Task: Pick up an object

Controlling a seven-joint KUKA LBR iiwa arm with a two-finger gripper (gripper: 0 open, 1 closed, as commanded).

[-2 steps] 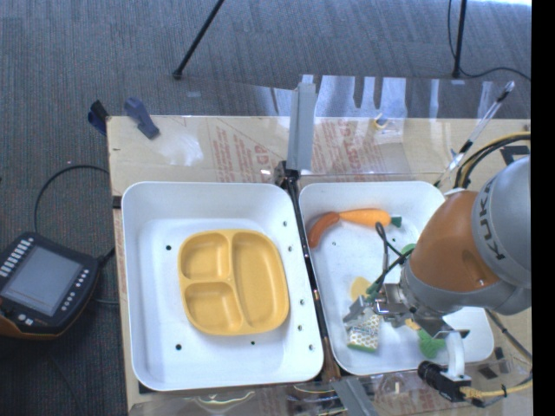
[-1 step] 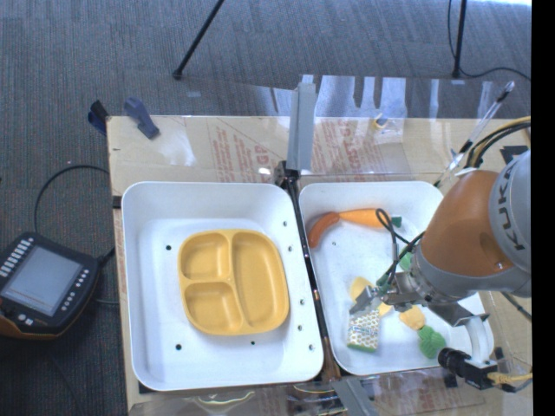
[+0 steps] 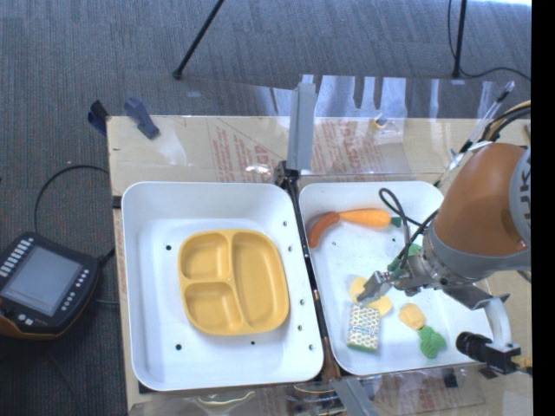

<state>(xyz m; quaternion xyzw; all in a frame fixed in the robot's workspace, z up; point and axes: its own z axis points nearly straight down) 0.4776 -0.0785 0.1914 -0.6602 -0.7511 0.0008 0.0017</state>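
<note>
A grey robot arm with an orange band reaches in from three o'clock over the right bin (image 3: 323,232), one of two shallow white bins set side by side on the bench. Its gripper (image 3: 375,289) hangs low over the middle of that bin, pointing toward nine o'clock. The two dark fingers look slightly parted, and nothing is visible between them, so I judge the gripper released and holding nothing.

The nearest candidate for picking is a small yellow piece (image 3: 357,284) lying just beside the fingertips, at about ten o'clock from them, with a second yellow piece (image 3: 381,306) tucked under them at about five o'clock. It is hard to tell whether the tips touch either one. A patterned green-and-white block (image 3: 364,328) lies near, at about six o'clock from the fingers, its long axis running roughly twelve to six. Another yellow piece (image 3: 411,316) and a green piece (image 3: 431,343) sit farther off toward four o'clock.

At about eleven o'clock, well apart from the gripper, an orange carrot (image 3: 366,217) lies along a nine-to-three line, touching a curved orange-brown sausage (image 3: 320,227).

The left bin (image 3: 147,258) holds a yellow divided plate (image 3: 232,281).

The coming move seems to turn on the short drop onto the yellow pieces directly beneath the fingertips.
</note>
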